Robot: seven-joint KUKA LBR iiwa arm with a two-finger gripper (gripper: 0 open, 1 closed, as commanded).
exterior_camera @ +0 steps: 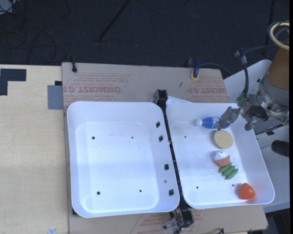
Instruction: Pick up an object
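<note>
We see two bins, the left bin (115, 157) and the right bin (205, 179), of smooth, faintly glossy white plastic. They rest on matt brown printed cardboard (136, 84) laid over a pale wood-grain worktop (24, 155). The tan disc (223, 139) looks matt, like wood or cork. The red-orange ball (246, 191) looks smooth and slightly shiny. The gripper (234, 117) looks like dull grey metal.

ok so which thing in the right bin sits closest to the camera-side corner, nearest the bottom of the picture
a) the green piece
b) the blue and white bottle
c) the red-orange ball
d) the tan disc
c: the red-orange ball lies lowest in the right bin, below the green piece, the tan disc and the blue and white bottle.
</note>
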